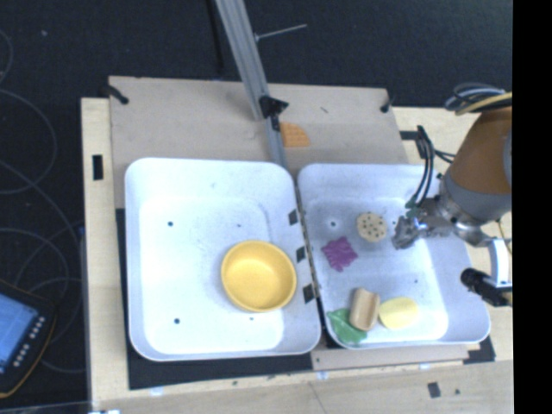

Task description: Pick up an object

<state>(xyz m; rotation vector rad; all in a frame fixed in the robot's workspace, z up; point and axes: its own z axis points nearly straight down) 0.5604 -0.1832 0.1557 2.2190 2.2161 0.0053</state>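
The right bin [448, 317] holds a round tan cookie-like piece with dark dots [372, 226], a purple block [339, 253], a tan cylinder [363, 308], a yellow lump [398, 313] and a green piece [343, 327] at the front left corner. A yellow bowl [258, 275] sits in the left bin [164, 197]. My gripper [405, 234] hangs over the right bin, just right of the dotted piece and apart from it. Nothing is seen between its fingers.
A grey metal bar [244, 46] slants down from the top toward the gap between the bins. An orange tag [293, 135] lies on the board behind them. The arm [479, 175] comes in over the right bin's right side.
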